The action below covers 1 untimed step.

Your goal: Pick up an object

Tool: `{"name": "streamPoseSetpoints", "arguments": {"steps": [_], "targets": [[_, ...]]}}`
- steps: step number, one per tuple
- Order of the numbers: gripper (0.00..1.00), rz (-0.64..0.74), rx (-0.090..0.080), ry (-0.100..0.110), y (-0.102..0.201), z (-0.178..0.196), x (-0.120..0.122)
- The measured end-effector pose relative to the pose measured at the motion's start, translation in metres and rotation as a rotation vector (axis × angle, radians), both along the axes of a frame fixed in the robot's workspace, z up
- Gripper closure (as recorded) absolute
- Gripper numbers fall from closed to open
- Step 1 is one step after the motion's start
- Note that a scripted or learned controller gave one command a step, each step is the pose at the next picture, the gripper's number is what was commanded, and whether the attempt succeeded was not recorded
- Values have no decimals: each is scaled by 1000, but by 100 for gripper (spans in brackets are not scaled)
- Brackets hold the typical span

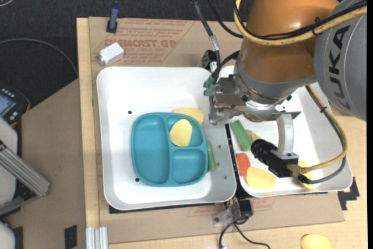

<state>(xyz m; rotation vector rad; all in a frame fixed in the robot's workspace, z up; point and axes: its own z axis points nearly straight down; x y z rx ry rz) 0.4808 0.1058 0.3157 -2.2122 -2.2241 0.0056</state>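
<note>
My gripper point(217, 107) hangs under the big orange band, over the divide between the two white bins. Just left of it, a yellow piece point(187, 114) lies on the left bin's floor behind a blue divided plate point(160, 151). A second yellow piece point(181, 132) rests in the plate's upper right compartment. A thin green piece point(211, 156) lies along the plate's right edge. In the right bin point(329, 148), below the gripper, sit a green piece point(239, 132), an orange-red piece point(243, 163) and a yellow piece point(260, 178). The arm hides much of the right bin.
The left bin point(116, 119) holds the plate toward its front right. A black fitting with a yellow cable point(275, 159) hangs over the right bin. A small white box point(111, 53) and a blue item point(113, 17) lie on the cardboard behind the bins.
</note>
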Motion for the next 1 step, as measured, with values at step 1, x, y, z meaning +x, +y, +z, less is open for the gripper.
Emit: {"name": "streamPoseSetpoints", "arguments": {"steps": [1], "targets": [[100, -9, -2, 2, -24, -52, 10]]}}
